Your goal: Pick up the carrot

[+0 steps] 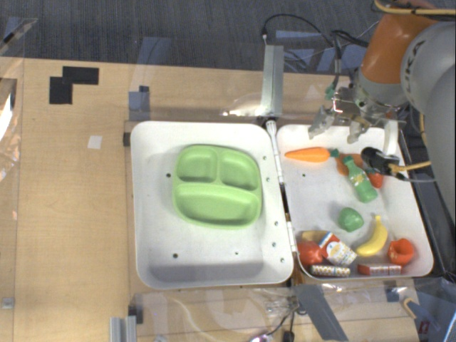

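Overhead, the tool (pixel 338 125) hangs spread open, gripping nothing, near the carrot (pixel 307 154).

Two bins sit side by side on the surface (pixel 64 212). In the left bin (pixel 153 262) a divided plate (pixel 216 185) lies near the middle. In the right bin (pixel 420 258), the carrot (pixel 308 154) lies at the far left corner, close to the wall shared with the left bin. The gripper (pixel 347 128) hangs over the far edge of the right bin, just behind and to the right of the carrot. A bottle (pixel 360 182) lies to the carrot's right. A lime (pixel 350 219) sits mid-bin, a banana (pixel 374 239) just to its right. A can (pixel 336 249), a tomato (pixel 311 252) and a pepper (pixel 402 251) crowd the near wall.
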Action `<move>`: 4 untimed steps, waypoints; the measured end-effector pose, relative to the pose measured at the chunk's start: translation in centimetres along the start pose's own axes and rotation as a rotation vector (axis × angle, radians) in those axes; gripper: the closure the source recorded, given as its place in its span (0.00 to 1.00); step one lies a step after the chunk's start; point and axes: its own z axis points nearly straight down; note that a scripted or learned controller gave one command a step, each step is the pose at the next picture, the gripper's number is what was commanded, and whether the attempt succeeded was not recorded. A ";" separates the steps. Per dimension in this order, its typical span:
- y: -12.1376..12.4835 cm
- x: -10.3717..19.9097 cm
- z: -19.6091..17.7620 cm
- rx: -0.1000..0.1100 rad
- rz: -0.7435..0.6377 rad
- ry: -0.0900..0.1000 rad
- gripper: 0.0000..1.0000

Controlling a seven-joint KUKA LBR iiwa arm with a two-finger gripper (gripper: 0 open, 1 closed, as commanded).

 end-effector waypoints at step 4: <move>-11.3 -9.8 9.5 -0.010 -0.128 -0.003 0.00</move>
